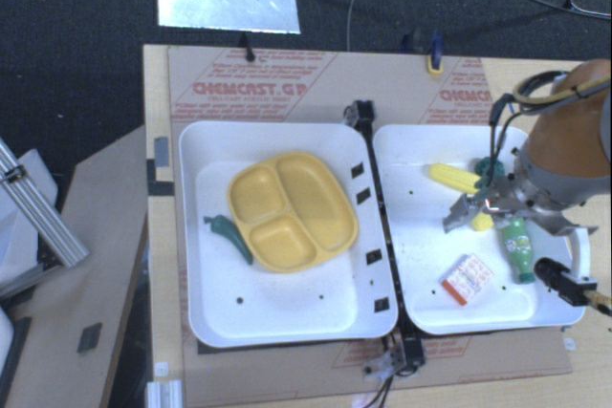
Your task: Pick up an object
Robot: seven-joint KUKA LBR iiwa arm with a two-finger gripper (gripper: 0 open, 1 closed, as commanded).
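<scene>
My gripper hangs over the middle of the right bin, reaching in from the right under the grey and orange arm. A yellow corn cob lies just above and to the left of it. A small yellow piece shows right beside the gripper, partly hidden by it. A green bottle lies just to its right, and a red and white box lies below it. A teal object sits next to the corn, partly behind the wrist.
The left bin holds a yellow divided plate and a green pepper at the plate's left. A black divider with clips runs between the bins. Black cables loop around the wrist.
</scene>
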